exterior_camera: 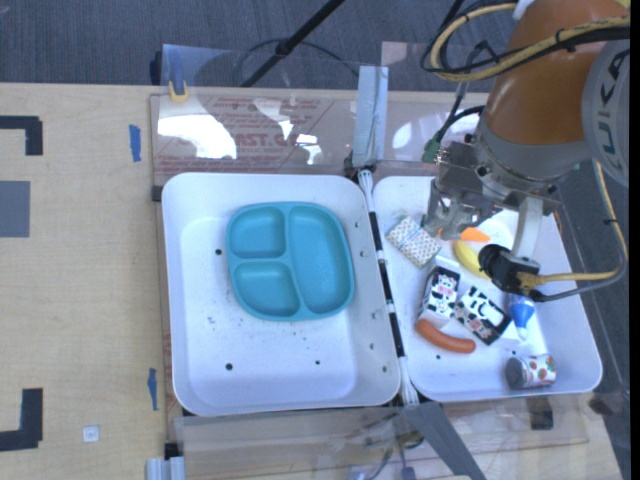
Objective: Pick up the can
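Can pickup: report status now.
Gripper low over right bin's upper part, nothing visibly held. Can lying at bin's near corner, untouched. Sausage and patterned cartons lie between.

Robotics laboratory: a wooden tabletop (80, 298) with black fiducial markings (22, 135), blue tape tabs (135, 142), two white bins (190, 298), clear barrier panels (250, 128), and an industrial arm (560, 78) trailing cables (470, 38).
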Motion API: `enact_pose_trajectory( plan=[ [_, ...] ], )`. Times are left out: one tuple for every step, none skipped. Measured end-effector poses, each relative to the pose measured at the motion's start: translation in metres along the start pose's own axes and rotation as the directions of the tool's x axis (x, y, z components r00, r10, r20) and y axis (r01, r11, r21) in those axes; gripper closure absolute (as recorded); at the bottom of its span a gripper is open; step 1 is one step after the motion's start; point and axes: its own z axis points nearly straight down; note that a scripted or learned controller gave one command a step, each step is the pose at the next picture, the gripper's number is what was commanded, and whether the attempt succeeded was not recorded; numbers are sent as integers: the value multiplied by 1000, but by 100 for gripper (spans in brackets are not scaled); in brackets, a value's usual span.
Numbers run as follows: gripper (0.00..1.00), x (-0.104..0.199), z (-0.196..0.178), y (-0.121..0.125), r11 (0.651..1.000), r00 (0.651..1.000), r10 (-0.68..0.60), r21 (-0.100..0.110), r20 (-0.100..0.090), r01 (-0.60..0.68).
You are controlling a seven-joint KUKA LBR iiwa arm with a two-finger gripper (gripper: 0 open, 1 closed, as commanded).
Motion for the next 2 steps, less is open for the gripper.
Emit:
enact_pose_trajectory(
  plan=[
    [0, 0, 0, 0, 1000, 1000, 0, 0, 0, 0],
    [0, 58, 40, -10, 998, 998, 60, 4, 1, -60]
  ],
)
